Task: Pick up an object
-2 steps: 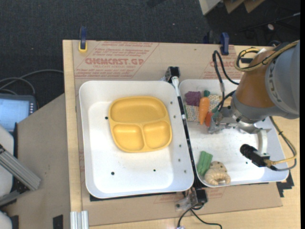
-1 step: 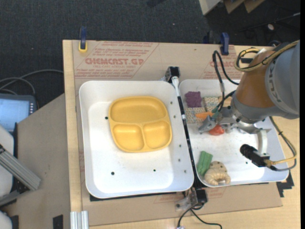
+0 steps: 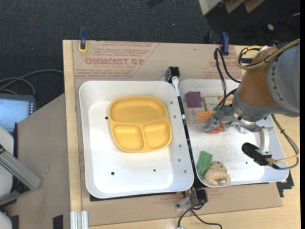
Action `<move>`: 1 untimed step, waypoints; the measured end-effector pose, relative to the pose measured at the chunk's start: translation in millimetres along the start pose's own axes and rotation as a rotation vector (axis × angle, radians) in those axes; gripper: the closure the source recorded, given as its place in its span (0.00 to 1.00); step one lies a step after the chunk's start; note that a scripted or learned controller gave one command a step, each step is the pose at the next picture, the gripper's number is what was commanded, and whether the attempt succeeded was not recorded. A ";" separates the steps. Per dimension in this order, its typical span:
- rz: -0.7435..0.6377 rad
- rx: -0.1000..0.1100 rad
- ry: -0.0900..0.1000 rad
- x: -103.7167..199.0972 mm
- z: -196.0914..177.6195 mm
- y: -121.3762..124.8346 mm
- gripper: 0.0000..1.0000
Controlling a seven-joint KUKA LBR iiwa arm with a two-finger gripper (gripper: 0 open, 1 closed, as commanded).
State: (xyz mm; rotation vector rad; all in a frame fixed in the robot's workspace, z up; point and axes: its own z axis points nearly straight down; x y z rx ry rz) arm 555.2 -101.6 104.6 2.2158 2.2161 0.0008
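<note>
Arm: the grey arm (image 3: 286,75) enters from the right, its orange band (image 3: 255,87) bulking over the right bin, wrist bent down and leftward toward that bin's upper middle.
Gripper: the gripper (image 3: 214,123) sits low over the right bin floor, pointing left, just beside the orange piece.
Fingers: whether they are spread or pressed together cannot be told; the wrist and nearby clutter hide their tips.
Right bin: the white bin (image 3: 238,166) holds several small things.
Orange piece: a small orange object (image 3: 205,114) lies at the gripper's left, touching or nearly touching it; no grasp is visible.
Purple block: a purple block (image 3: 193,98) rests near the bin's upper left corner, above the orange piece.
Green object: a green piece (image 3: 205,161) lies tilted in the lower left part of the bin.
Tan object: a lumpy tan thing (image 3: 218,173) sits just beside the green one, at the bin's near rim.
Left bin: the white bin (image 3: 95,142) carries a yellow divided plate (image 3: 140,123), well apart from the gripper.
Surface: the brown board (image 3: 119,58) bears both bins side by side.
</note>
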 end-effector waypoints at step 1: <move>-0.009 -0.003 0.008 82.2 -85.5 13.9 1.00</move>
